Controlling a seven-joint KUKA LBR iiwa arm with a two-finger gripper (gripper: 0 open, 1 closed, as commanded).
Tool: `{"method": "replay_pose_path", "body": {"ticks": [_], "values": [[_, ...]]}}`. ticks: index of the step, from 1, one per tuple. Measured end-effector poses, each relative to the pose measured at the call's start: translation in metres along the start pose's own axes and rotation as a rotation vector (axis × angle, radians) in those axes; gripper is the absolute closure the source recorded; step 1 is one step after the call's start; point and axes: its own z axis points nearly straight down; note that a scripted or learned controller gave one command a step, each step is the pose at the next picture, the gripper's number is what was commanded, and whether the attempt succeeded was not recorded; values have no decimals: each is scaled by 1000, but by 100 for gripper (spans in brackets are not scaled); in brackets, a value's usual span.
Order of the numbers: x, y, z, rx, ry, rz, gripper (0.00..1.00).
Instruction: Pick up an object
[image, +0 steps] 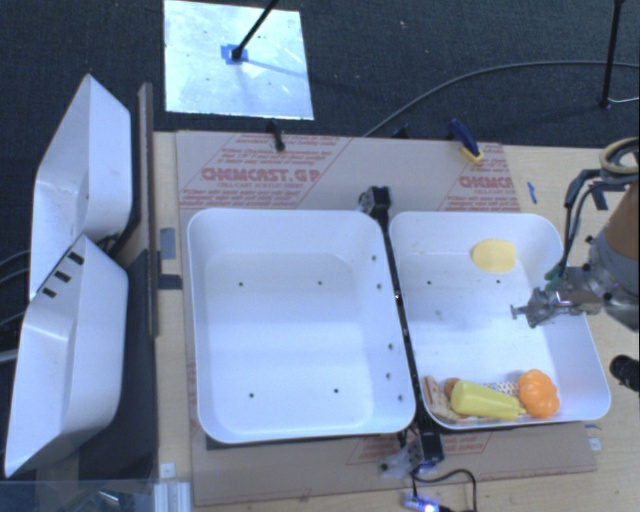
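Observation:
In the right bin (440, 240) a flat yellow round piece (494, 255) lies near the far wall. Along the near wall sit an orange fruit-shaped toy (539, 393), a yellow oblong toy (484, 400) and a cracker-like brown piece (438, 396), packed close together. My gripper (532, 312) reaches in from the right, above the right side of this bin, between the yellow round piece and the near cluster. Nothing shows between its fingers.
The left bin (210, 240) stands beside the right one, a black divider strip (395, 300) between them. Two spare white bins (70, 300) lean at the far left. A blue clamp (464, 141) sits on the board behind; cables trail at the near edge.

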Motion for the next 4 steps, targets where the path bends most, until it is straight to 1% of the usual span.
{"method": "replay_pose_path", "body": {"ticks": [1,2,3,4], "values": [[0,1,-15,3,1,0,100],[49,22,-4,5,2,-4,100],[101,32,-5,4,2,-5,100],[154,58,3,5,2,-4,100]]}}
